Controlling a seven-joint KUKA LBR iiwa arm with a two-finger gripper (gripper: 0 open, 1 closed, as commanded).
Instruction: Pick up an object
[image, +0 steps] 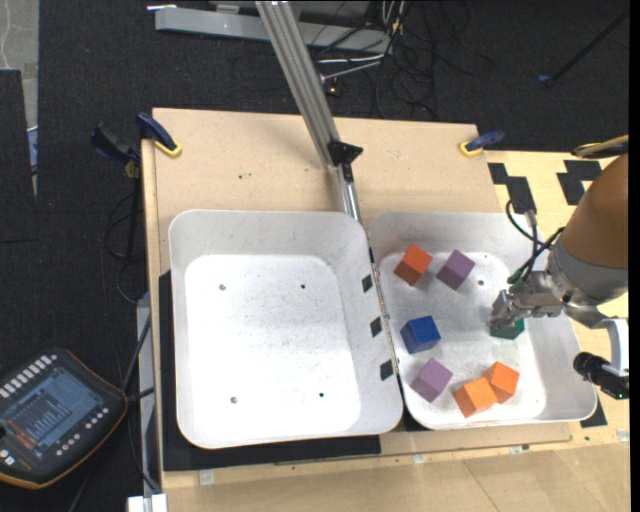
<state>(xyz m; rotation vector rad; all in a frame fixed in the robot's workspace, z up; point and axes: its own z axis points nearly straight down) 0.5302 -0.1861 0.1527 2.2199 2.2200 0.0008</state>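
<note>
My gripper (506, 320) is low in the right bin (560, 400), near its right side. A small green block (515, 330) peeks out right beneath it, mostly hidden by the gripper body. Elsewhere in that bin lie an orange cube (413, 264) and a purple cube (455, 269) at the back. A blue cube (420, 333) sits in the middle. At the front lie another purple cube (432, 379) and two orange cubes (474, 397) (504, 380) touching each other.
The left bin (200, 240) sits beside the right one, with a ridge between them. A slanted metal pole (310, 90) crosses the back of the bench. A teach pendant (50, 410) lies on the floor at the left.
</note>
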